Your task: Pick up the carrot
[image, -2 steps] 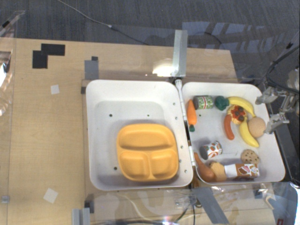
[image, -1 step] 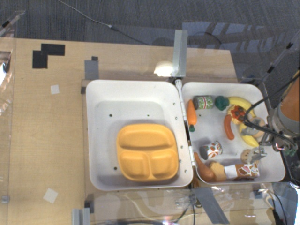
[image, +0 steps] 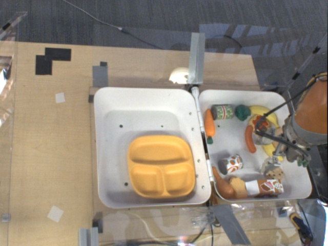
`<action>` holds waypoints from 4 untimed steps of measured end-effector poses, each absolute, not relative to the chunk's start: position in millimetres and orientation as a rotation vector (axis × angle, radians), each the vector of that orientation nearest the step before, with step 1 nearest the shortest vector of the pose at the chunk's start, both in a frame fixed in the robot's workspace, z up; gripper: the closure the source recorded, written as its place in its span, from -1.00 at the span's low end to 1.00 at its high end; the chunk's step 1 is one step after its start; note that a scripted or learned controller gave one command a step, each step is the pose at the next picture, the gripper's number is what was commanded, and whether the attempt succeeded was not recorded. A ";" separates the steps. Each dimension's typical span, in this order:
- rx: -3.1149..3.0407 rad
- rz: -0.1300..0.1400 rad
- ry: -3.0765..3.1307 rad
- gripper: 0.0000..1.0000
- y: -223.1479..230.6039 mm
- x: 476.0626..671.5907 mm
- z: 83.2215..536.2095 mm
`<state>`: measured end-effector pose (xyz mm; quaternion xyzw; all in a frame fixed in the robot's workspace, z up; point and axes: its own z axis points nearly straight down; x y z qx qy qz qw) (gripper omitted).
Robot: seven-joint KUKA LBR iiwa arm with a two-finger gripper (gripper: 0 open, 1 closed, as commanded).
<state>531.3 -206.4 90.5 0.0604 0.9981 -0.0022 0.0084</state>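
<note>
Pale wood makes up the table point(image: 51, 152), which carries two shallow white bins side by side, with dark grey carpet beyond its far edge at twelve o'clock. Black tape patches sit on the wood toward ten o'clock.

Largest on the table is the left bin point(image: 148, 99), and in its six o'clock half lies a yellow divided tray point(image: 161, 165) with three compartments. The right bin point(image: 233, 145) touches the left one along a shared rim and is crowded with small things.

From three o'clock the grey arm point(image: 310, 114), with its orange band, reaches over the right bin's outer side. Its end effector point(image: 271, 163) hangs over the bin toward four o'clock; whether it is released or clenched cannot be told, and nothing is seen held in it.

The carrot point(image: 209, 124) lies lengthwise against the right bin's nine o'clock wall, just beside the shared rim, well apart from the end effector. At its one o'clock a small can point(image: 222, 111) lies on its side, next to a green round item point(image: 242, 111). A yellow banana point(image: 266, 129) curves beneath the arm, and a reddish sausage point(image: 249, 139) lies beside it. Near the centre stands a small tin point(image: 231, 163). Along the six o'clock wall lie a brown piece point(image: 224, 187) and a bottle point(image: 261, 187).
</note>
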 end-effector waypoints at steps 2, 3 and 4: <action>-0.236 -0.013 3.114 1.00 -206.6 508.0 285.0; -0.859 -0.007 3.009 1.00 -199.7 589.8 299.3; -1.793 -0.004 2.573 1.00 -193.6 526.0 253.8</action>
